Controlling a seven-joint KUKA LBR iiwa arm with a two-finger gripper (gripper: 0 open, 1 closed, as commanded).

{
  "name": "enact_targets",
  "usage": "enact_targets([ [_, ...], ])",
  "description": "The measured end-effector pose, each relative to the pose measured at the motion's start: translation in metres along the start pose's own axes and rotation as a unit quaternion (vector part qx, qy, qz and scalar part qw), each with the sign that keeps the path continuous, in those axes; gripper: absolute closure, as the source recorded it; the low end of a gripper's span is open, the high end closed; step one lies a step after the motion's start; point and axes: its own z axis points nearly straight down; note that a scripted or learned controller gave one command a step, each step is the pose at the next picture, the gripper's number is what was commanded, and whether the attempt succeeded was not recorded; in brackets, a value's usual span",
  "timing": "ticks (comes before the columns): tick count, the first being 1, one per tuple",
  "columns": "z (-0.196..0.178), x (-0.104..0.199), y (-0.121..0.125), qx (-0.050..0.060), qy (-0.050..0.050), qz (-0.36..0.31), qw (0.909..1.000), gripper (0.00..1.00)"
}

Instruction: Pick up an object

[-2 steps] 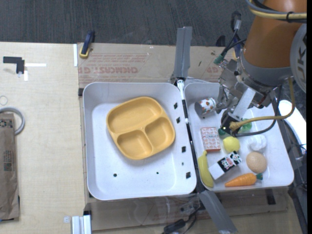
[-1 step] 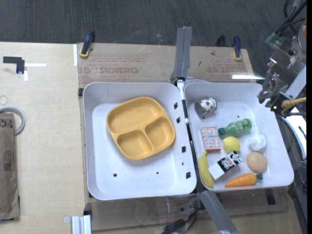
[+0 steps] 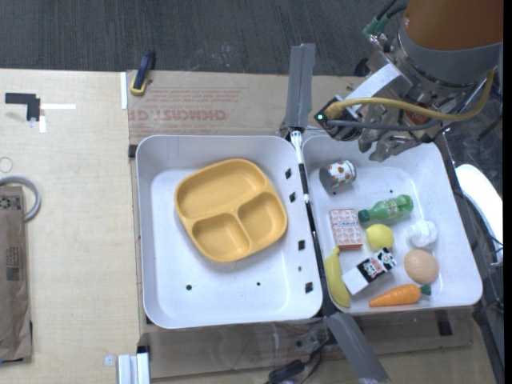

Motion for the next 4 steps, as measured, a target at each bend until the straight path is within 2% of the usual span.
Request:
enact_targets([
  [1, 0.01, -0.08, 0.106, 0.001, -0.001, -0.137, 0.9905, 1.0],
  [2, 0.002, -0.168, 0.214, 0.001, -0.001, 0.072, 0.9974, 1.0],
  [3, 0.159, -0.135, 0.155, 0.001, 0.0, 0.153, 0.9883, 1.0],
  [4, 0.137, -0.169, 0.215, 0.002, 0.0, 0.15, 0.9887, 1.0],
])
